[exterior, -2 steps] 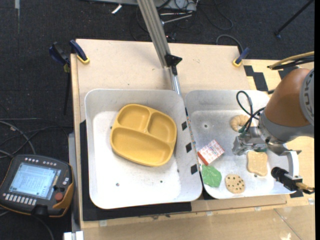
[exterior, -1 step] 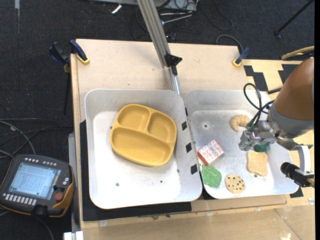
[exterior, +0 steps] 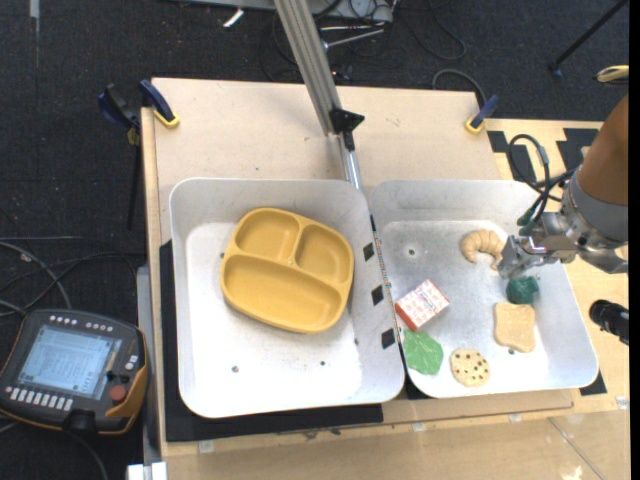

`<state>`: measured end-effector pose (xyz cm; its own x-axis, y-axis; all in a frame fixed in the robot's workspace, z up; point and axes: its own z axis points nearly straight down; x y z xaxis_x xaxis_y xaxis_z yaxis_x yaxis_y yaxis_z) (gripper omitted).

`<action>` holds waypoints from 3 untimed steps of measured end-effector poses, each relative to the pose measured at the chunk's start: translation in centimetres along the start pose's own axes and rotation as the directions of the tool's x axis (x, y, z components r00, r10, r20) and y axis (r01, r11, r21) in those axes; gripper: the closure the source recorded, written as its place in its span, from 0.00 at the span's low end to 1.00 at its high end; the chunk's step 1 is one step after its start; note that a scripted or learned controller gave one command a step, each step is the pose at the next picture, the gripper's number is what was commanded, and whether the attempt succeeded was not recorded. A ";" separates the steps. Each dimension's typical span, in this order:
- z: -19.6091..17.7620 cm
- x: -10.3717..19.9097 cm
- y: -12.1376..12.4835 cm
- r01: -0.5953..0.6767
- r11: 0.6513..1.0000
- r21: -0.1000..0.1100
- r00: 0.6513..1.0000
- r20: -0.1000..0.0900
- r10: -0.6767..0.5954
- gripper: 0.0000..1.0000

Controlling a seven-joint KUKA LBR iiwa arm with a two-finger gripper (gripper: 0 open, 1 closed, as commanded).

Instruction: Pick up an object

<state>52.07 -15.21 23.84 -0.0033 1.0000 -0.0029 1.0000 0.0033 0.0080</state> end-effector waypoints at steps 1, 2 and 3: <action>-4.8 0.0 0.2 0.000 1.000 0.001 1.000 0.000 0.000 1.00; -4.9 4.9 2.9 0.004 1.000 0.005 1.000 -0.003 -0.004 1.00; -4.7 9.6 5.3 0.004 1.000 0.006 1.000 -0.004 -0.004 1.00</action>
<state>57.27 -5.61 28.58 -0.0070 1.0000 0.0006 1.0000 0.0070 0.0024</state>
